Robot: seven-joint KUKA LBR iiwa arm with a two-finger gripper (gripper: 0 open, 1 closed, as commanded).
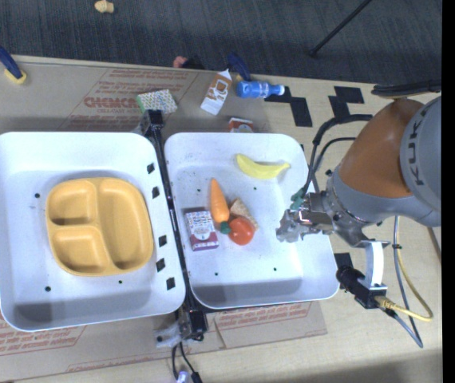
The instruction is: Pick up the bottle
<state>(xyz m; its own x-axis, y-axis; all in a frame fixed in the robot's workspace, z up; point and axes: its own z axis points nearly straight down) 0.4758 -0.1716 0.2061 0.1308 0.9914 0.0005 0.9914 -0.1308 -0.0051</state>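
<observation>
Two bins on the table (355, 337), but the bottle (258, 90) sits in neither. It is blue and lies on its side on the cardboard past the far rim of the right bin (315, 282), well apart from the hand (294, 223) and up-view of it. A small carton (216, 92) lies just beside the bottle, on the side away from the arm.

The hand hangs low over the right bin, near its arm-side wall. Can't tell from this angle whether it is released or clenched; nothing visibly held.

Between the hand and the other bin: banana (261, 167), carrot (219, 202), tomato (242, 230), red packet (201, 229). All distractors. A yellow divided plate (100, 223) sits in the left bin (4, 294), furthest from the hand.

Judgement: still the approach step, grasp not started. To do it well:
- lift clear of the bin wall first, then travel out over the far rim
- turn the wrist so the grip goes across the bottle's body, not along it
- aim mid-body; it looks round and likely to roll
- stay off the carton
</observation>
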